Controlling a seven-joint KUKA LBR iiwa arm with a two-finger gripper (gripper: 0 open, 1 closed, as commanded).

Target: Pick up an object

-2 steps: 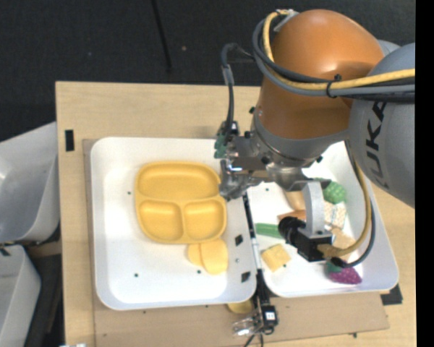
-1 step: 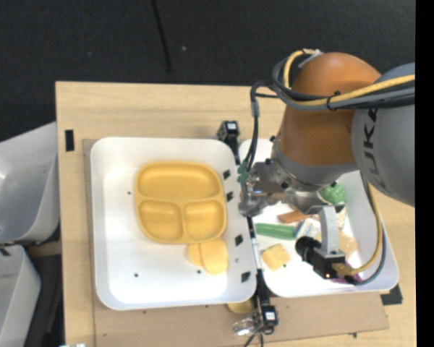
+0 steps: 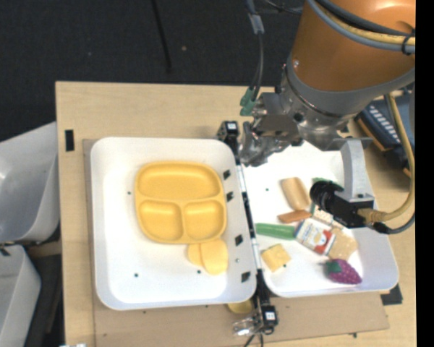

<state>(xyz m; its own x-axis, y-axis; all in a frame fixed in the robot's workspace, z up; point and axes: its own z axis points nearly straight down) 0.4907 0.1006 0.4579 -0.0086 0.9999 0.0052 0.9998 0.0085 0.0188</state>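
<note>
While the grey, orange-banded arm (image 3: 347, 42) leans in over the right white bin's (image 3: 380, 266) far-left corner | gripper (image 3: 259, 150) low there, jaw state cannot be told, nothing seen held | toy food pieces (image 3: 315, 233) lie clustered mid-bin, apart from it.

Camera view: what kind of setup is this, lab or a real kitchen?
Most likely a robot lab pick-and-place bench, not a kitchen: two shallow white bins on a plywood bench, toy food like the purple grapes and a yellow divided plate, with cabled arm overhead.

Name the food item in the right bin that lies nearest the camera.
The purple grapes, at the right bin's front corner. The cracker, carton and green vegetable lie farther back.
</note>
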